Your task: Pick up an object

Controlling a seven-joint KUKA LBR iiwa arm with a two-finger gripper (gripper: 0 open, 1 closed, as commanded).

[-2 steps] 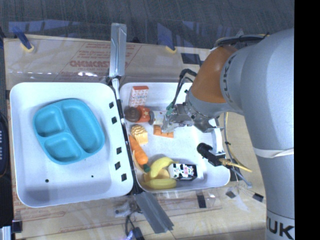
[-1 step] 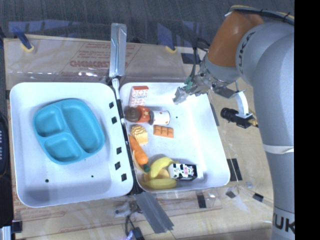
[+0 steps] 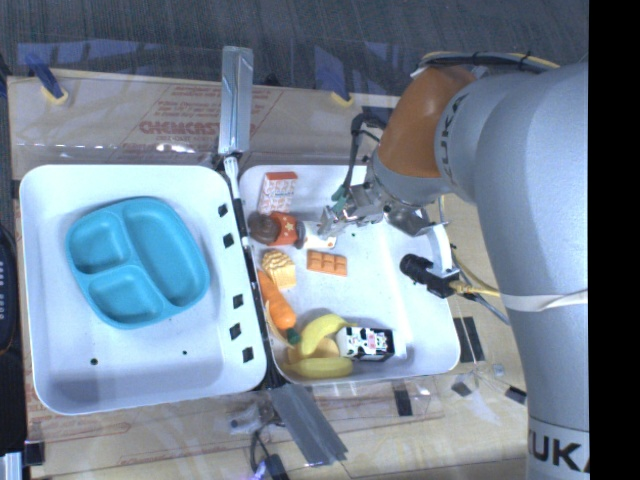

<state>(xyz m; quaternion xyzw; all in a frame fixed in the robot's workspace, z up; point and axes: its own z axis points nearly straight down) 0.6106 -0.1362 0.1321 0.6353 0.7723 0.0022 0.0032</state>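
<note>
My gripper (image 3: 338, 216) hangs low over the back middle of the right bin (image 3: 420, 318), just above and right of an orange waffle piece (image 3: 326, 262). To its left lie a brown and red item (image 3: 275, 229) and a small orange-and-white carton (image 3: 280, 189). Along the bin's left wall sit a bread piece (image 3: 279, 267) and a carrot (image 3: 281, 308). Two bananas (image 3: 320, 334) and a black-and-white cow-print carton (image 3: 366, 343) rest at the front. I see nothing held in the gripper.
The left bin (image 3: 60, 368) holds a blue divided plate (image 3: 137, 258). A metal divider bar (image 3: 235, 98) runs between the bins at the back. The arm's grey body (image 3: 520, 188) covers the right bin's right side.
</note>
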